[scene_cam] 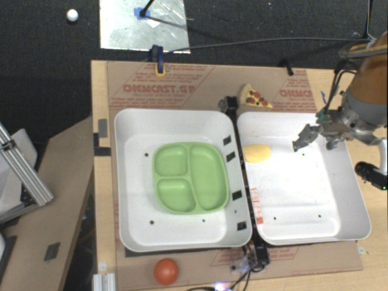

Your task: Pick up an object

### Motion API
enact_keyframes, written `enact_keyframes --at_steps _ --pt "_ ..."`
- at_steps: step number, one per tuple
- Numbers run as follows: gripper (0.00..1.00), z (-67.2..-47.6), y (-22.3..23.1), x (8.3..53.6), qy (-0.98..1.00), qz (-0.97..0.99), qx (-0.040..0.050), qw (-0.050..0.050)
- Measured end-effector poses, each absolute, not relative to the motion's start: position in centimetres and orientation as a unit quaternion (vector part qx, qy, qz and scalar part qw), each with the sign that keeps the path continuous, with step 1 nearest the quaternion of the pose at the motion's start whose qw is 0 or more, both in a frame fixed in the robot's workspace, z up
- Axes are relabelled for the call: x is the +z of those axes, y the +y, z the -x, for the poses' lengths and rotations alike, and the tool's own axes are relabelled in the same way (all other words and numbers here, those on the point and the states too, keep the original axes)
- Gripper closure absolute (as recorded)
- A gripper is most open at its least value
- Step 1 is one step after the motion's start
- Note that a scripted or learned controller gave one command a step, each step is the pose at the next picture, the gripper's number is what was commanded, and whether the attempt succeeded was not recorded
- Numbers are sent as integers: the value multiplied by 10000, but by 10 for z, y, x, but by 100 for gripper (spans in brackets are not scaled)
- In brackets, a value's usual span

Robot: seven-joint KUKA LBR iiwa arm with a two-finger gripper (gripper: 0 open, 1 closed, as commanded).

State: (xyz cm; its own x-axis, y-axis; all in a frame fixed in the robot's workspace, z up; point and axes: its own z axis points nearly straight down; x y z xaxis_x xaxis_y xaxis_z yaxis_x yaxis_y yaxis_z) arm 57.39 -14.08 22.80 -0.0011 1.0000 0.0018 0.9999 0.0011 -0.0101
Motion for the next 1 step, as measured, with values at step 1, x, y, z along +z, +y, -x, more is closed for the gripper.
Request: enact_keyframes --at_steps 1 --pt "0 -576 -141 234 -7084 7058 -5 -7"
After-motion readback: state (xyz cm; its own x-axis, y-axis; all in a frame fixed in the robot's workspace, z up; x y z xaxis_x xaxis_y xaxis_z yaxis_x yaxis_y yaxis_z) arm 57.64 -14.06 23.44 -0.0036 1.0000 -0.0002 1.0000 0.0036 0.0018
